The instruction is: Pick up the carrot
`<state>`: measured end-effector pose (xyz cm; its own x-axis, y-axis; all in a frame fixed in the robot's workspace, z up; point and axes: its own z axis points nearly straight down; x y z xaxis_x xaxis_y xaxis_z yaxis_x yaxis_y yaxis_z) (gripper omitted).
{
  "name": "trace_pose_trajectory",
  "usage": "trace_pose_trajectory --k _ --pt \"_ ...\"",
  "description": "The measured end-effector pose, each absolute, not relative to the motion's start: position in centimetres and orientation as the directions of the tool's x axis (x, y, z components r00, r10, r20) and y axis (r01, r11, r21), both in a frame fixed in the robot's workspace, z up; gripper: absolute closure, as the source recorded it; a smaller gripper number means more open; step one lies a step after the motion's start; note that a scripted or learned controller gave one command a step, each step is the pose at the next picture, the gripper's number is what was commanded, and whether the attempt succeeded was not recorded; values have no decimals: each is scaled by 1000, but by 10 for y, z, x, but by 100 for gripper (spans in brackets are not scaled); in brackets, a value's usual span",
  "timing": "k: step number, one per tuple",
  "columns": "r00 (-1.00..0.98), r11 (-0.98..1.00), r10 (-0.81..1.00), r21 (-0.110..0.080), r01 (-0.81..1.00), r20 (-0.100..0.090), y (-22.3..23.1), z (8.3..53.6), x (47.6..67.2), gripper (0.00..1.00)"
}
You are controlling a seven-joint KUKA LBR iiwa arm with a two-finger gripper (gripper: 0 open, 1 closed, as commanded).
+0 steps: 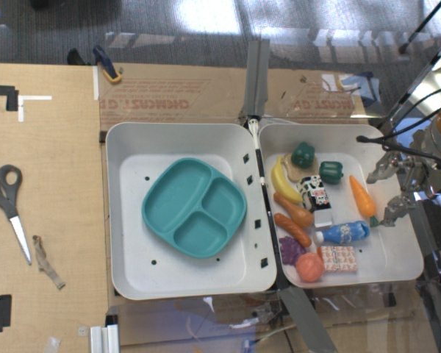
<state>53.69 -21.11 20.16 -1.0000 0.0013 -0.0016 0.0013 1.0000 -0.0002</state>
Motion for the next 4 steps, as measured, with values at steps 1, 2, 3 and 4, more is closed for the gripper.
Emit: trace_pose_trajectory --k 1,2,3,4 --pt "-999 999 52 -1 52 -5 -221 93 569 0" --pt "-999 999 47 -3 47 -10 -220 104 571 100" --pt "-984 984 -178 0 -178 -2 -206 92 554 100" --pt "-984 984 -179 -1 -179 -4 -206 93 555 0"
